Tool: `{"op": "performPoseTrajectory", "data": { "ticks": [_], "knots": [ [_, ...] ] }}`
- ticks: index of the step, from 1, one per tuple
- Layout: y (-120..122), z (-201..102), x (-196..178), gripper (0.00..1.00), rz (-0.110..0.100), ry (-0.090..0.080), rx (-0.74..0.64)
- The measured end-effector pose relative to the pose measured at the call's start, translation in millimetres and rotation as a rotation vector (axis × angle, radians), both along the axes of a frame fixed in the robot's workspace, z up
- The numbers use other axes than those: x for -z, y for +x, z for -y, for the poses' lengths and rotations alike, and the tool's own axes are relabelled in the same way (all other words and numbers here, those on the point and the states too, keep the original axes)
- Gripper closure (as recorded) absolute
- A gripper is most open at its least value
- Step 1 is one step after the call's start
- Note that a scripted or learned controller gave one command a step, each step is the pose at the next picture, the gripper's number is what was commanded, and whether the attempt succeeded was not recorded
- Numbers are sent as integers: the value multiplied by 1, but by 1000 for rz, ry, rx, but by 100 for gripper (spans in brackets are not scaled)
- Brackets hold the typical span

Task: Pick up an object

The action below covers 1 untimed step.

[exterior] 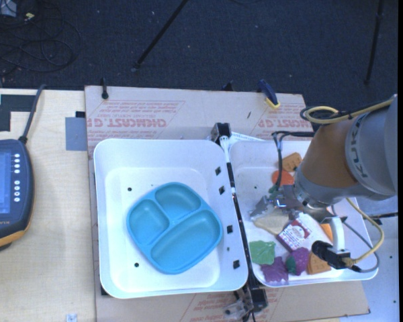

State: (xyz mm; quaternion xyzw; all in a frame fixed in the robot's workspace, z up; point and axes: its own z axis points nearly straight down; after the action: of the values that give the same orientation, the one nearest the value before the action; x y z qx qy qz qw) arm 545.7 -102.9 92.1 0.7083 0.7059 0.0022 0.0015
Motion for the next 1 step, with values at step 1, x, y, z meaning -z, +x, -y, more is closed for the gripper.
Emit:
{"op": "performPoseTrajectory", "data": {
  "ticks": [1],
  "knots": [
    [99,23,3,0,1,-4,-8]
  ]
}}
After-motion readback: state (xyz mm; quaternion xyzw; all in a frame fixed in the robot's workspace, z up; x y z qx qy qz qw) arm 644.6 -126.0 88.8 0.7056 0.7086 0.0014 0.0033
